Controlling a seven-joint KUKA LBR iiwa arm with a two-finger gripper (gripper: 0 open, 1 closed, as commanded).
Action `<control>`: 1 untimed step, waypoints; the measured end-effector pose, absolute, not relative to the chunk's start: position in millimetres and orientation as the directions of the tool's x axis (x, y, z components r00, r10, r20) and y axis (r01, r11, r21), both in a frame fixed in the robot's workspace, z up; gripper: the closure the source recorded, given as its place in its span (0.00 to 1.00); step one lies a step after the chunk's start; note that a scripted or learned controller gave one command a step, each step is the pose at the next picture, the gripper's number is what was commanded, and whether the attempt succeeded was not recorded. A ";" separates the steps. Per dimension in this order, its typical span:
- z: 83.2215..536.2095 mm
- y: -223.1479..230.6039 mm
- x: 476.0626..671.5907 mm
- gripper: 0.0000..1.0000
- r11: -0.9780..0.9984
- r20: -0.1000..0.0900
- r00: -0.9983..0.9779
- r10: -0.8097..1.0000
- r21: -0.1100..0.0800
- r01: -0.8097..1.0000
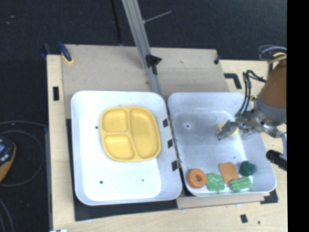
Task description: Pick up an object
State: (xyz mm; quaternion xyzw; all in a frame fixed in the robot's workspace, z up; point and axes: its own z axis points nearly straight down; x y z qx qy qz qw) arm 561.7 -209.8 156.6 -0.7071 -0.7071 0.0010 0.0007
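The pincer (231,129) hangs in the right bin (203,110), whether spread I cannot tell, a yellow bit (223,126) at its tip, so I judge the reach step; the donut (196,177) waits at 7 o'clock, needing descent.

Two white bins (120,197) – one yellow plate (130,133), five toys (222,177)

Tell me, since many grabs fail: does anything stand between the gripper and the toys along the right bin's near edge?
Nothing visible does. The gripper hangs over bare floor of the right bin; the orange ring, green pieces and tan block lie apart from it, along the near wall.
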 end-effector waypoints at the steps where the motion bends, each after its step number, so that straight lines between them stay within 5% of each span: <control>1: 103.8 -210.3 561.0 0.00 0.000 0.000 0.000 1.000 -0.003 1.000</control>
